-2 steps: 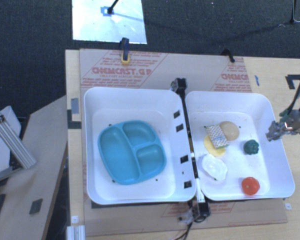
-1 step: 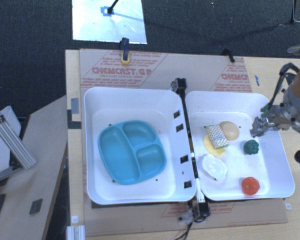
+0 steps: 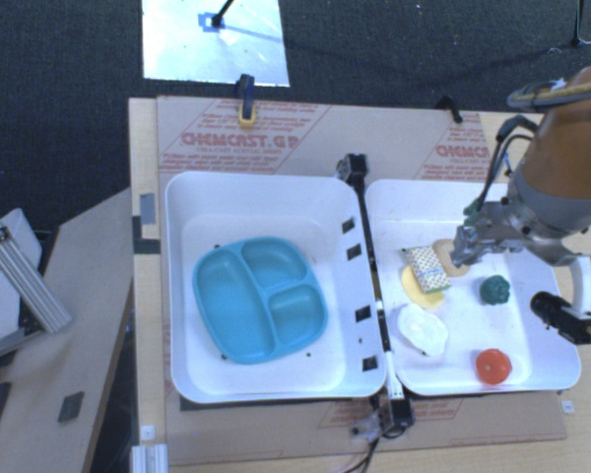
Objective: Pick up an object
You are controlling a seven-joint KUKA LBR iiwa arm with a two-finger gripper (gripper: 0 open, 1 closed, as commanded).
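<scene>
While end effector (image 3: 463,252) hangs low, finger state unclear, checkered sponge (image 3: 426,267) lies just beside it, right bin (image 3: 547,372).

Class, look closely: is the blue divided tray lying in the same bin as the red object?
No, the blue divided tray lies in the left bin, the red object in the right bin.

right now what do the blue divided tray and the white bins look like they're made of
The light blue three-compartment tray looks like moulded plastic with a smooth, faintly glossy finish: uniform colour, rounded compartment edges. The two shallow white bins also look like thin formed plastic, with soft rounded corners and a slight sheen, though the material stays uncertain.
</scene>
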